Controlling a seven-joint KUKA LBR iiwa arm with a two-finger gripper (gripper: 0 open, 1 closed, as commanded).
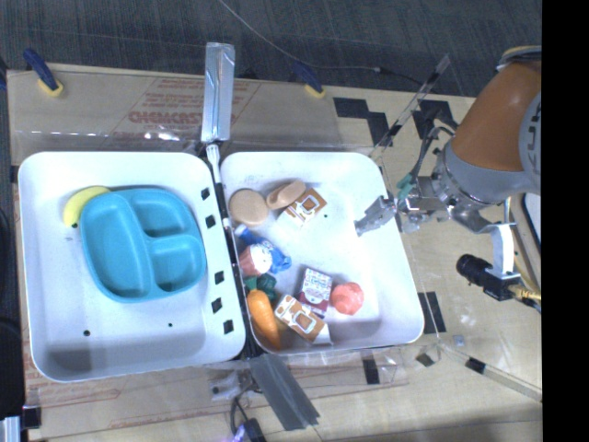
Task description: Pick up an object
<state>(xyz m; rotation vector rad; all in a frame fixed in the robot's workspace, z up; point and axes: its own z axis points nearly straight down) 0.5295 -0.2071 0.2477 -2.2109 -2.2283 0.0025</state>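
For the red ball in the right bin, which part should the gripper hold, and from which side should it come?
Probably from straight above, closing across the middle of the red ball. It is round, so any width works, but the small carton touches its left side, so the fingers fit best on its far and near sides. The gripper is near the bin's right wall.

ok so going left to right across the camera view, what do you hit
yellow banana → blue divided tray → round tan disc → red and white packet → pink ball → gripper → orange band on the arm
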